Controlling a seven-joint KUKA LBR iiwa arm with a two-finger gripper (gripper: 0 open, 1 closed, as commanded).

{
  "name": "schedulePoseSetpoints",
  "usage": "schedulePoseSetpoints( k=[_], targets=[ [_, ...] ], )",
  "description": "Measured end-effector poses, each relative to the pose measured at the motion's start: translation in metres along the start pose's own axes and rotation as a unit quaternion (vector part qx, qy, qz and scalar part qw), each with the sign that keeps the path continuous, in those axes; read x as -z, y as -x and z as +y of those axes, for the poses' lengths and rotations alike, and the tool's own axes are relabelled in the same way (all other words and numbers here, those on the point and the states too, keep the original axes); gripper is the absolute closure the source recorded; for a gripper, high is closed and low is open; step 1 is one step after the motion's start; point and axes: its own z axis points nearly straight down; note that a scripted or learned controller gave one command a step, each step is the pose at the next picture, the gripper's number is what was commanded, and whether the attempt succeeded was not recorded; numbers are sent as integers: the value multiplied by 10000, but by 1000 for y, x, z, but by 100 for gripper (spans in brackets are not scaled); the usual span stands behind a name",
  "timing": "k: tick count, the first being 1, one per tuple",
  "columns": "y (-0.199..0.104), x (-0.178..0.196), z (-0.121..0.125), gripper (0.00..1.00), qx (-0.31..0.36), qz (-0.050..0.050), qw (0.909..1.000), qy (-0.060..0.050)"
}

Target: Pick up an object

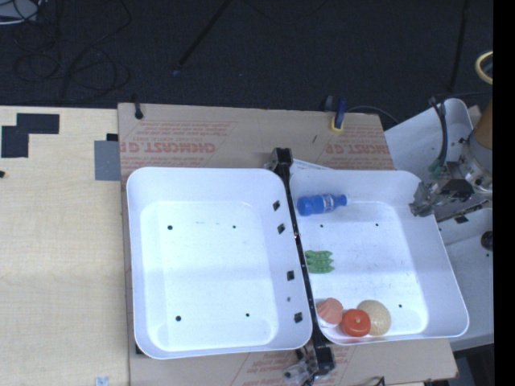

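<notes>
Evidently the approach step is in hand: the gripper [430, 201] is seen at the right rim of the right bin [434, 252], above its upper corner, with nothing seen between its fingers; whether they are spread or closed cannot be told. No object has been lifted yet. A descent onto one chosen object would be called for next. The bottle [321, 204], blue with a white cap, is lying on its side at the bin's upper left, nearest the gripper. A green piece [319, 261] is lying mid-left, and a red ball [356, 322] is pressed between two pale rounds at the lower edge.
</notes>
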Motion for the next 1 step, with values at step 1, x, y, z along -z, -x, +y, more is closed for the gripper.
schedulePoseSetpoints(
  k=[1],
  targets=[
    [-1,49,4,100,7,-7,10000,28]
  ],
)
